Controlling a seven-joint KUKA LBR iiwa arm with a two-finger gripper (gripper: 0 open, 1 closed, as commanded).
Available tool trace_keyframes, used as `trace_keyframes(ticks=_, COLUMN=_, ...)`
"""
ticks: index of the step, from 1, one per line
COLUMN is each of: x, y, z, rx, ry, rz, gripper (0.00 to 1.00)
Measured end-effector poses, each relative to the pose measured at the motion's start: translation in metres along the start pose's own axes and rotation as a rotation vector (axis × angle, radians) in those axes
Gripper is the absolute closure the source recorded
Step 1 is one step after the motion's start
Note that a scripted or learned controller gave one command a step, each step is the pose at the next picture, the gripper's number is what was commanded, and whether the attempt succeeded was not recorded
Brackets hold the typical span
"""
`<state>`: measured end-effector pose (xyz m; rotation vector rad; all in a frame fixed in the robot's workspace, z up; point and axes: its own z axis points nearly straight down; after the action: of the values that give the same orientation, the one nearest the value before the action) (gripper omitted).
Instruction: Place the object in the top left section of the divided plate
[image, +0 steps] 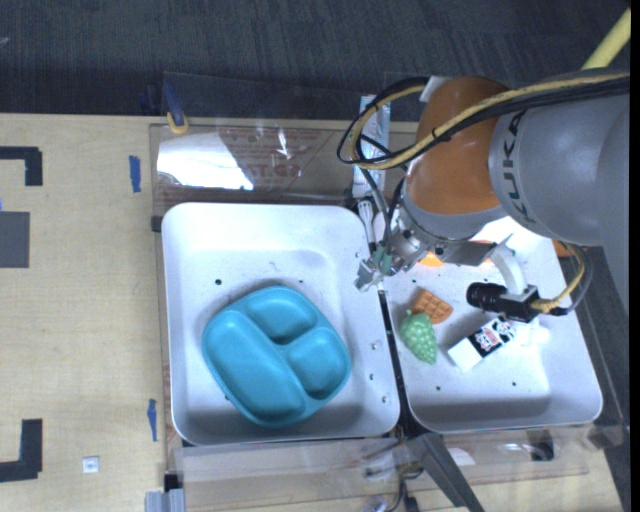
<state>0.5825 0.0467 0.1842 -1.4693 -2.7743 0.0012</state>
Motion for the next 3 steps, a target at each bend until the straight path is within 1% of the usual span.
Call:
trace_keyframes(ticks=1, x=-0.076, y=0.033, z=-0.041, rx=-0.007, ry=-0.008, rz=-0.163, gripper=1.0)
trace_keyframes(ticks=2, x=-0.075, y=-0.076, z=-0.039, rx=-0.002, ry=-0.004, rz=-0.087, gripper=1.0)
trace_keyframes(ticks=3, x=-0.017, y=-0.033, z=-0.036, rx=-0.003, ry=-0.001, rz=-0.141, gripper=1.0)
